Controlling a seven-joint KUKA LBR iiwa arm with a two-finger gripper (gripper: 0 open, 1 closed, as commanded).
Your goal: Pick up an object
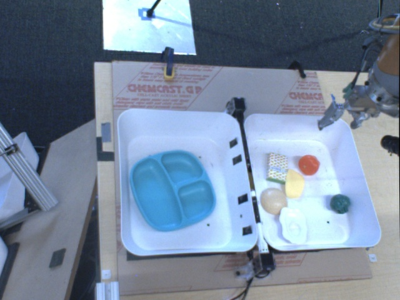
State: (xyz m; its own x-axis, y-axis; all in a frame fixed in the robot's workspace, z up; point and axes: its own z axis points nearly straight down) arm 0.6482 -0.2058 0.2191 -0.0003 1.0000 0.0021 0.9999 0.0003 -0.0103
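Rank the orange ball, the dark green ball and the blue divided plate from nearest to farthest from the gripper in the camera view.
1. Round orange ball: right bin, upper part, just below the gripper.
2. Small dark green ball: right bin, lower right, further down.
3. Blue divided plastic plate: left bin, far across.

- left bin (134, 130): white, holds a light blue divided tray (172, 189)
- right bin (356, 167): white
- block (277, 166) near right bin's middle: green and white, checked pattern
- ball (309, 164) beside it: orange-red
- yellow piece (294, 184), pale tan round thing (272, 200)
- white object (293, 224) by right bin's front edge
- dark teal ball (340, 203) toward right edge
- board (187, 86) under bins: tan, red lettering
- gripper (342, 114): grey metal
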